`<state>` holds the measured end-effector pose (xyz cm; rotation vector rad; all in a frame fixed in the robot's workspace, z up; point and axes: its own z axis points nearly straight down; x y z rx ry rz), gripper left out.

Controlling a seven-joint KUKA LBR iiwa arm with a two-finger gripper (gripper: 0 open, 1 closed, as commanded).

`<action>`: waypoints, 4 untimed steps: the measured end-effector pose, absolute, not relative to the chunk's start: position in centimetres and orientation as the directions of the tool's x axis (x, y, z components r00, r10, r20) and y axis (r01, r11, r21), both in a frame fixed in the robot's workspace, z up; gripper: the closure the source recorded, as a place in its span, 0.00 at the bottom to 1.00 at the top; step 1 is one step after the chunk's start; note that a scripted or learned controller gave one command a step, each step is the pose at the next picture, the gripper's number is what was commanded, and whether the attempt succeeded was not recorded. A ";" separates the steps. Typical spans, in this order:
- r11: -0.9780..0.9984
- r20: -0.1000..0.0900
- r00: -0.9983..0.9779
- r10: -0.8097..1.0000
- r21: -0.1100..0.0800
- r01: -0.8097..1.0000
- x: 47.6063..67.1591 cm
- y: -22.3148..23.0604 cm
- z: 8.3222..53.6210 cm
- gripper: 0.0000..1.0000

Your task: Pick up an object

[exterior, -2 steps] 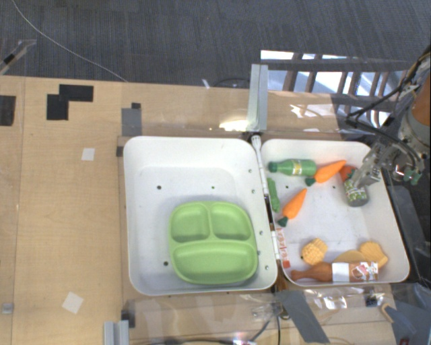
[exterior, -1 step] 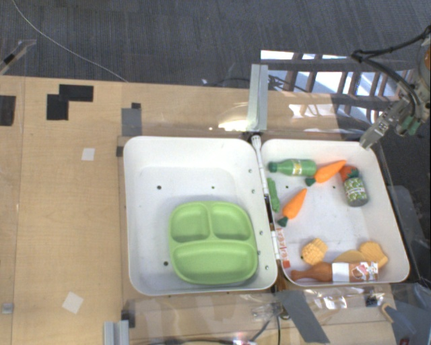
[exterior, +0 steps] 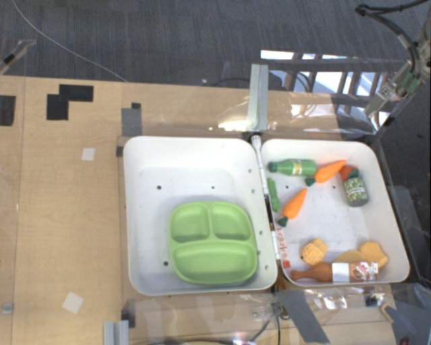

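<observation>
The right bin [exterior: 394,222] holds several toy foods. A green bottle [exterior: 293,166] lies at the back beside an orange carrot [exterior: 330,171] and a dark green can [exterior: 355,189]. A second carrot [exterior: 294,204] lies near the divider, next to a slim green piece [exterior: 272,193]. Near the front are a yellow round biscuit [exterior: 312,251], tan bread pieces [exterior: 363,255] and a brown bottle with a white label [exterior: 337,272]. The gripper [exterior: 403,81] hangs at the top right corner, beyond the bin's back edge and well clear of every object.
A green three-part plate [exterior: 213,241] lies in the left bin [exterior: 141,202]. A metal rail frame [exterior: 316,67] stands behind the right bin. Black cables [exterior: 384,15] loop at the top right. Wooden bench stretches off to the left.
</observation>
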<state>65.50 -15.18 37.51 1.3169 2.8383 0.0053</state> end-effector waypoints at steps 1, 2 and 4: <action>0.617 -0.007 -0.617 0.787 0.003 0.787 66.2 -18.9 35.1 1.00; 0.561 -0.010 -0.561 0.828 0.008 0.828 66.6 -20.5 39.4 1.00; 0.406 0.002 -0.406 0.914 -0.002 0.914 64.1 -20.2 29.2 1.00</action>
